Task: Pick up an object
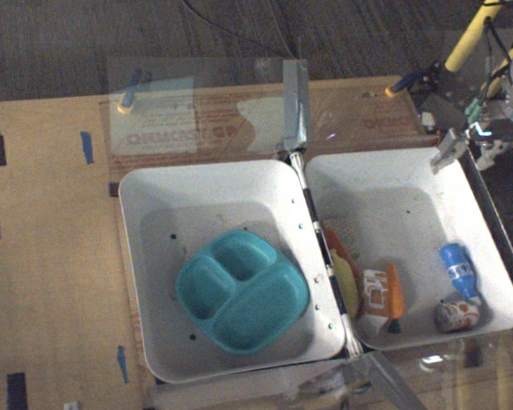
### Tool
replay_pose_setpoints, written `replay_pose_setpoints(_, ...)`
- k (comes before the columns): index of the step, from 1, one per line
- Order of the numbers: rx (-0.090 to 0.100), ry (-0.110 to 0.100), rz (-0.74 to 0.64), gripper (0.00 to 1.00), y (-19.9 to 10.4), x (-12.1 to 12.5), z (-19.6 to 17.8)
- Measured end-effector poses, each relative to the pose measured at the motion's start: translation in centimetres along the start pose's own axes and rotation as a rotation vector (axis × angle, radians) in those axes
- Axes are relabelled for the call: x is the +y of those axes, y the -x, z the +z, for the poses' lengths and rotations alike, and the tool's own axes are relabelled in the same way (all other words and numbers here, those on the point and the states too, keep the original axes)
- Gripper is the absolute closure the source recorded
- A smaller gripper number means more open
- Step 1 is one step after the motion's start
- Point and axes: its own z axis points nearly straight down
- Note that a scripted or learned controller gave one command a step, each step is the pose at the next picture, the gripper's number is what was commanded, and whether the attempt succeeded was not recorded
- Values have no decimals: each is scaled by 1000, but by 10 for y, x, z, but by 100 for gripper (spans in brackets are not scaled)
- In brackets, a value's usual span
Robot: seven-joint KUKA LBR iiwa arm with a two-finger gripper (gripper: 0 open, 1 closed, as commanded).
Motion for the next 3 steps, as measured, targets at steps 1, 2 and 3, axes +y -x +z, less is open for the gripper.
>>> replay_pose_setpoints(1,1,-3,40,0,12,-68,106)
replay_pose_setpoints(2,8,4,49,0,3,-67,151)
replay_pose_setpoints(3,2,5,55,100,7,-68,141)
